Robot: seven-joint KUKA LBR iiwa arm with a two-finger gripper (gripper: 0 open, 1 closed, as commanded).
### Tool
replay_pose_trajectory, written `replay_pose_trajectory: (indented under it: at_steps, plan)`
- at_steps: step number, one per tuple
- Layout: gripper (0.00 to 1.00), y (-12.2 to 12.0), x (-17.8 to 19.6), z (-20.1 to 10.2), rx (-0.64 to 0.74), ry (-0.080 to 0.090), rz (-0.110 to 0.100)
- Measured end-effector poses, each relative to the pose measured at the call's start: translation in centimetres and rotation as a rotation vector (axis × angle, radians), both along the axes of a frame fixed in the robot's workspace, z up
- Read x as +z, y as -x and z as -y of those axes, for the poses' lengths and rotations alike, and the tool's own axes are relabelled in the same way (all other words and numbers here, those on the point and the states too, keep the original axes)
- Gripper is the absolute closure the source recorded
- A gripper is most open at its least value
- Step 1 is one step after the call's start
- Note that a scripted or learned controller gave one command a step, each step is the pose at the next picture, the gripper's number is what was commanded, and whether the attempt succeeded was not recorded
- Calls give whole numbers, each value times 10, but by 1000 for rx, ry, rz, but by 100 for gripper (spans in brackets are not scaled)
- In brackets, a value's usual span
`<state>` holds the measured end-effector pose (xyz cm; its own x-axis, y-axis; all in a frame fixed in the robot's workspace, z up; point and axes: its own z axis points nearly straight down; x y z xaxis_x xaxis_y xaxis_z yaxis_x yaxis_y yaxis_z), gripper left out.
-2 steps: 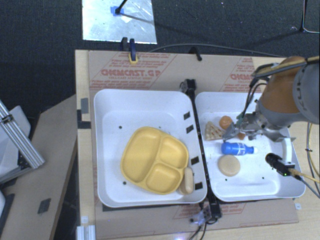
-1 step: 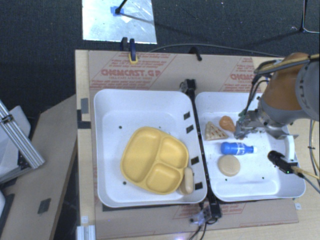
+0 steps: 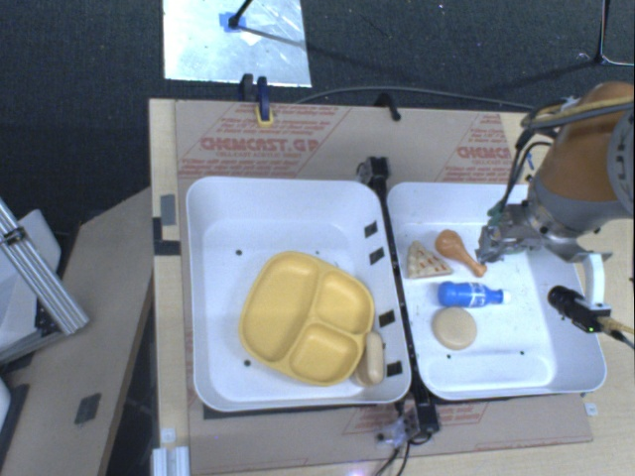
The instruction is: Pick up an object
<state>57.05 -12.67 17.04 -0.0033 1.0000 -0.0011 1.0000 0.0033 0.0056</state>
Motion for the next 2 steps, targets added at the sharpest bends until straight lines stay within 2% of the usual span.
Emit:
replay_pose_trajectory:
  at_steps: [2]
  plan:
    - [100, -12, 88, -3, 1, 0, 1]
